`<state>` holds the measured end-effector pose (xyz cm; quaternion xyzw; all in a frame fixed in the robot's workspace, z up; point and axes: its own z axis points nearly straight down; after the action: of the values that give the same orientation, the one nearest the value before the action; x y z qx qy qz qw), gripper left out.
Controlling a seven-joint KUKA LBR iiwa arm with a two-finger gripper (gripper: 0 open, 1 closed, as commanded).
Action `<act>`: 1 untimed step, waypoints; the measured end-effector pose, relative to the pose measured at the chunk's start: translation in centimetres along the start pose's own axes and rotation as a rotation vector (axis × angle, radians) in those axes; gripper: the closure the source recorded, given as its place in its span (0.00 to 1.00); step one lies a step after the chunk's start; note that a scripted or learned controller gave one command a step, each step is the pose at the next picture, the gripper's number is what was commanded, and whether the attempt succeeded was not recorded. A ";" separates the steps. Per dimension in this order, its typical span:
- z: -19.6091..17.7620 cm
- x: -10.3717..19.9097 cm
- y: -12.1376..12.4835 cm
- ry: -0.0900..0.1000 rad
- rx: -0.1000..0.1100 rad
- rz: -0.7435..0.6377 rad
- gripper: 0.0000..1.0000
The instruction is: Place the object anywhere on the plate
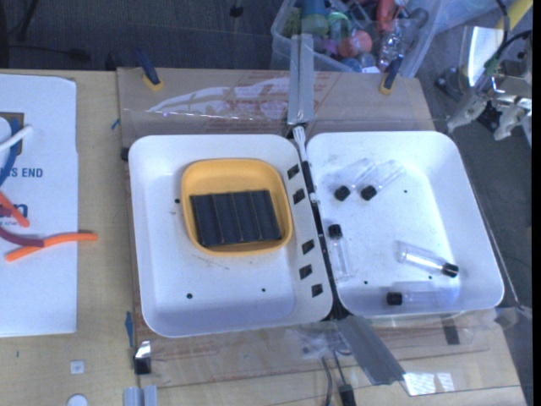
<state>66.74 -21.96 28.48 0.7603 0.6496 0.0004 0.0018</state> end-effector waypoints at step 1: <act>0.1 0.2 -0.1 0.001 0.003 0.032 0.00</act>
<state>66.67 -21.79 28.42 0.7705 0.6374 -0.0002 0.0005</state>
